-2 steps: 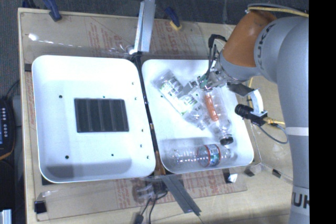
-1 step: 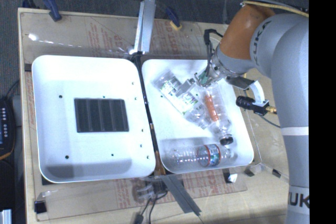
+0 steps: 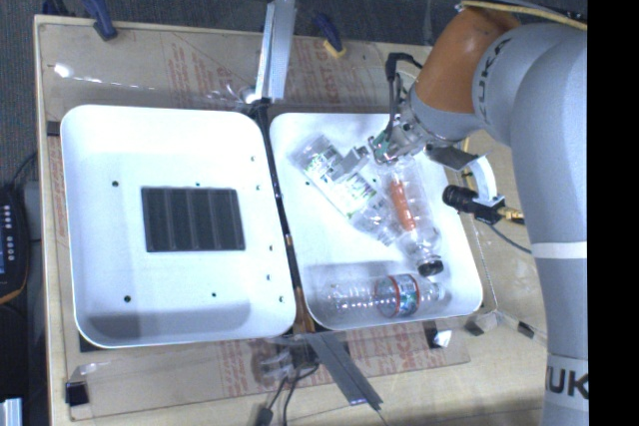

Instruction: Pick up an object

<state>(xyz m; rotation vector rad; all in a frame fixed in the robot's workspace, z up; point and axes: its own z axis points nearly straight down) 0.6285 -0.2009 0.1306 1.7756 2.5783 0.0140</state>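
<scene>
The gripper [image 3: 384, 147] is lowered into the right bin [image 3: 300, 140], upper centre-right, beside clear bottles [image 3: 399, 214] piled there for picking; its state cannot be told.

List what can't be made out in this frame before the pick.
- Gripper, camera view: small and glary over the right bin; open or shut cannot be told, nor whether it touches anything.
- Clear plastic bottles: transparent on white, outlines merge; exact count unclear.
- Bottle with orange contents: label too small to read.
- Arm: cut off by the frame's lower edge.
</scene>
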